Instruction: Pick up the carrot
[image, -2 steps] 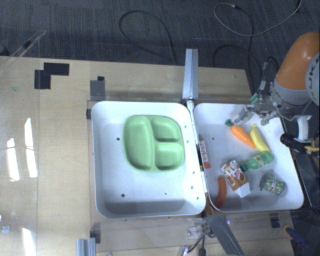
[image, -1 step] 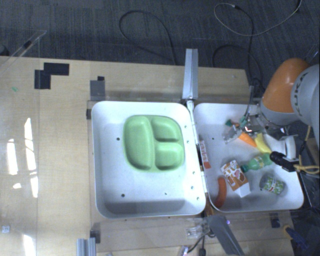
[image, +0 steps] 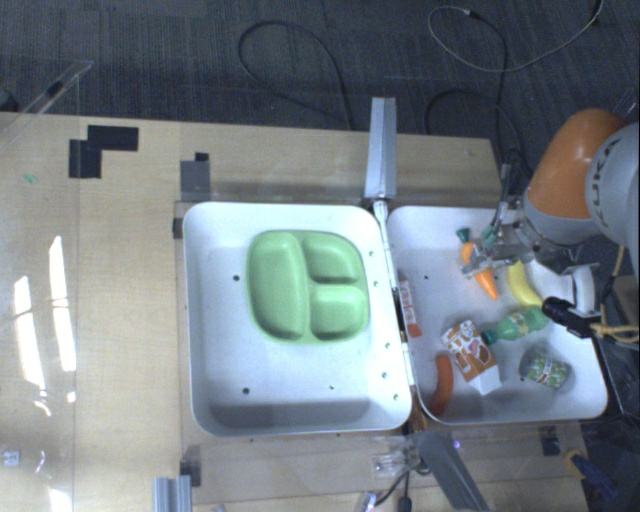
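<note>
At the gripper (image: 492, 258) we see the fingers reaching down onto the carrot (image: 482, 270), but the jaws are too small and cluttered here for us to tell how far apart they stand or whether they have any hold on it. The carrot lies in the right bin (image: 425, 240), toward its 1 o'clock corner, its orange body pointing toward 5 o'clock with a green tip at 11 o'clock, and it looks to rest on the bin floor. We judge the approach done, while the grasp and the lift are left. Just beside the carrot at 3 o'clock lies a banana (image: 524, 284); farther toward 5 o'clock a green bottle (image: 517, 326), a small carton (image: 469, 352), a round can (image: 545, 370) and a sausage (image: 442, 384) at 6 o'clock. The arm (image: 580, 180) comes in from 2 o'clock, orange band high, wrist tipped down and leftward. The left bin (image: 200, 330) holds a green divided tray (image: 306, 284).
</note>
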